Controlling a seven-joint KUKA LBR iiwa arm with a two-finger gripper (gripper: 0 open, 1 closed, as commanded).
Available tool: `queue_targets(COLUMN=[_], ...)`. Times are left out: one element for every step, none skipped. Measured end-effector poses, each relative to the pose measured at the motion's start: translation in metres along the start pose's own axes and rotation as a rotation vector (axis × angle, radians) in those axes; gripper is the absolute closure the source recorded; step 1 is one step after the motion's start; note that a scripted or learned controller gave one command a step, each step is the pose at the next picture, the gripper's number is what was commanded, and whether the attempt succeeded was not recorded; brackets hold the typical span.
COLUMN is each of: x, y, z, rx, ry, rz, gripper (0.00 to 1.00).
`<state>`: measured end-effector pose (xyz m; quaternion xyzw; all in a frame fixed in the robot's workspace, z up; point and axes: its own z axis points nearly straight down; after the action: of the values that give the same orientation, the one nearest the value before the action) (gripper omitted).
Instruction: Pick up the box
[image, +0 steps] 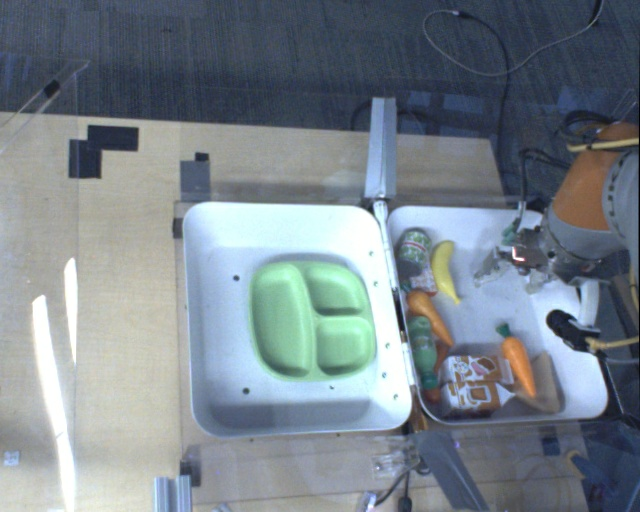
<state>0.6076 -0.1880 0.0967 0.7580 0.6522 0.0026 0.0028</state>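
The box, a brown and white carton, lies flat at the near edge of the right bin. An orange carrot rests against its right side and a green bottle lies along its left. My gripper hangs over the far right part of that bin, well behind the box and apart from it. It is open, with nothing between its fingers.
In the right bin there are also a can, a banana and a second carrot along the left wall. The left bin holds a green divided plate. Black cables hang by the arm at the right.
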Motion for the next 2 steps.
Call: queue_targets(x=[0.01,0.014], y=[-0.011,-0.038], z=[-0.008,0.008], rx=[0.009,-0.003], ry=[0.0,-0.002], rz=[-0.035,0.053], gripper=[0.0,0.0])
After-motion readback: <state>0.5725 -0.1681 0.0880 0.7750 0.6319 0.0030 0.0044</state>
